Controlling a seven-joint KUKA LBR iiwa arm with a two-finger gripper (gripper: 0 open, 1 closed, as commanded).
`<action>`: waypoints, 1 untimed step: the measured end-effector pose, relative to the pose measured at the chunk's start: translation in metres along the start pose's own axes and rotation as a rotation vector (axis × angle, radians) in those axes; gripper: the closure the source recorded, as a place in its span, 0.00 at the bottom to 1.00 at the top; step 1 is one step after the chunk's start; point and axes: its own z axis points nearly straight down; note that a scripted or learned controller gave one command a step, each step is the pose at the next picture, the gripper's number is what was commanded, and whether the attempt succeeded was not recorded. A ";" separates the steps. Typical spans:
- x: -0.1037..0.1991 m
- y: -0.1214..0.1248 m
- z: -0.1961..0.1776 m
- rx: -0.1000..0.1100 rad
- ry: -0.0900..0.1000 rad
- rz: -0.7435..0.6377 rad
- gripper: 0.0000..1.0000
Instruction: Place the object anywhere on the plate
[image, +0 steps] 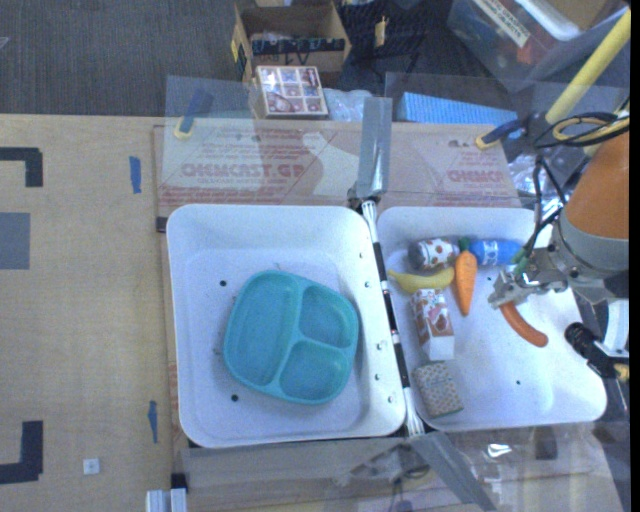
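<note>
A teal plate (291, 337) with three compartments lies in the left bin (200, 250). My gripper (512, 288) hovers over the right bin (560, 390), near its right side. Just below it lies a thin orange-red pepper-like piece (526, 326). A carrot (465, 281) lies to the left of the gripper. I see nothing held in the gripper.
The right bin also holds a banana (418, 281), a small can (434, 252), a blue bottle (494, 250), a white carton (433, 323) and a speckled block (438, 388). The bins' touching rims (385, 300) run between plate and objects. The arm's orange band (603, 190) is at the right.
</note>
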 end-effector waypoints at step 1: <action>0.077 0.027 -0.052 -0.002 0.000 0.014 1.00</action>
